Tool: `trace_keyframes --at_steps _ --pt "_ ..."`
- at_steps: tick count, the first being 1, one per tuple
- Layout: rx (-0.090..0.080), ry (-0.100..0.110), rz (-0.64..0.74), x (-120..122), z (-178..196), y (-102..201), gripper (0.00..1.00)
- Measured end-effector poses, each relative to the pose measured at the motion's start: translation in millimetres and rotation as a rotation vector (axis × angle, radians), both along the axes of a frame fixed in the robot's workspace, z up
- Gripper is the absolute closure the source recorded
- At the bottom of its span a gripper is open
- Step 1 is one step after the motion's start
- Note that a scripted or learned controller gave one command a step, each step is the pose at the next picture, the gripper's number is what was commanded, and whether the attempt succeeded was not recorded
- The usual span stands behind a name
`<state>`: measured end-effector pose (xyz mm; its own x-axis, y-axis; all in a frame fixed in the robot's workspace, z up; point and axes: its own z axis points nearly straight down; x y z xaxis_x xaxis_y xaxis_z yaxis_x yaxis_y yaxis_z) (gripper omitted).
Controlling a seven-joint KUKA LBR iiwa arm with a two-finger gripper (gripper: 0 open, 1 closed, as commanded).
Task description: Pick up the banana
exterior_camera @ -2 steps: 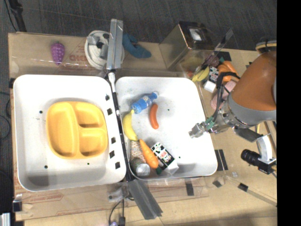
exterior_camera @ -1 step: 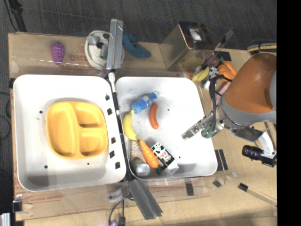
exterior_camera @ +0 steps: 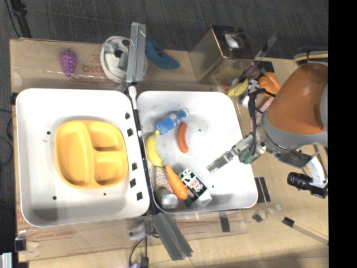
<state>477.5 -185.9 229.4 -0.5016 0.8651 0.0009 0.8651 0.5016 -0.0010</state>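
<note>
Camera view: we see the banana (exterior_camera: 154, 151) lying against the left wall of the right bin (exterior_camera: 223, 102), below a blue bottle (exterior_camera: 169, 121) and left of a red sausage (exterior_camera: 182, 137). The jaws (exterior_camera: 215, 164) hover over the bin's right half, well apart from the banana; we cannot tell their opening. A yellow divided plate (exterior_camera: 92, 152) occupies the left bin (exterior_camera: 33, 102).

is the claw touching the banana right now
Apart. The camera view shows the claw over the right side of the right bin, with bare white floor between it and the banana, which lies by the bin's left wall.
</note>
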Motion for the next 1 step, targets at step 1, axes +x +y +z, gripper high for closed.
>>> trace_keyframes --at_steps 1 --pt "0.001 0.003 0.008 45.7 -69.4 48.3 0.00"
